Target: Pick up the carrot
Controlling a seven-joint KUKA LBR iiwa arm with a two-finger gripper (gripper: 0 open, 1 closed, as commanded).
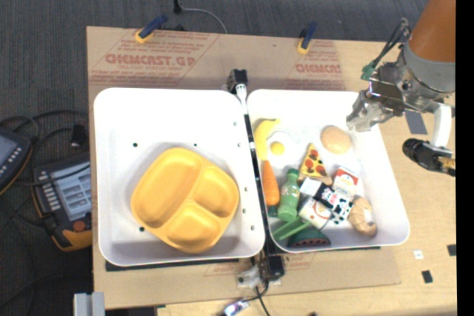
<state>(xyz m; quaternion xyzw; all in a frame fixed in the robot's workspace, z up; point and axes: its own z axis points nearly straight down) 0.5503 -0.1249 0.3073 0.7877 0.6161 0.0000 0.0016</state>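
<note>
You are looking at a yellow plastic divided plate (185, 198) lying in the left white bin (118, 115), nearest the lens; the small orange carrot (270, 183) is resting upright along the left wall of the right white bin (385, 181), just beside a green bottle (289, 195) and below a fried egg toy (277, 146); your metal two-finger gripper (361, 118) is hovering over that bin's upper right corner, near a tan egg-shaped piece (335, 138), well apart from the carrot, and you cannot tell how wide it is standing or whether it has hold of anything.

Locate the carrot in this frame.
The carrot lies in the right bin, against its left wall, just below the fried egg and left of the green bottle.
</note>
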